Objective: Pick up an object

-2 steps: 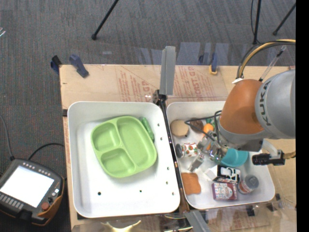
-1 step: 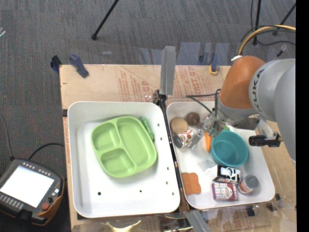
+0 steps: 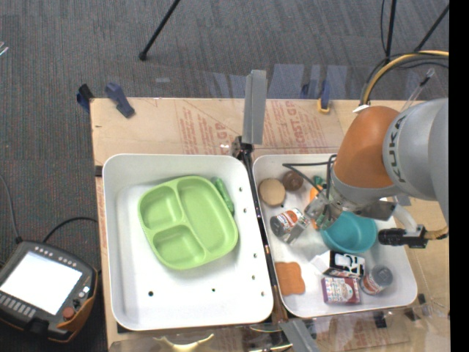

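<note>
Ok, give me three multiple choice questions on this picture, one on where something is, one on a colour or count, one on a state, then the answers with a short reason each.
1. Where does the green divided plate lie?
A. In the left bin
B. In the right bin
C. On the floor beside the bench

2. What colour is the bowl next to the gripper?
A. Red
B. Teal
C. Yellow

3. How does the green divided plate sit?
A. Flipped over, underside up
B. Standing on its edge against the bin wall
C. Flat, compartments facing up

Answers:
1. A, it rests on the floor of the left bin, apart from the clutter in the right bin.
2. B, the bowl shows teal under the arm's wrist.
3. C, its three hollow compartments show from above.
</note>
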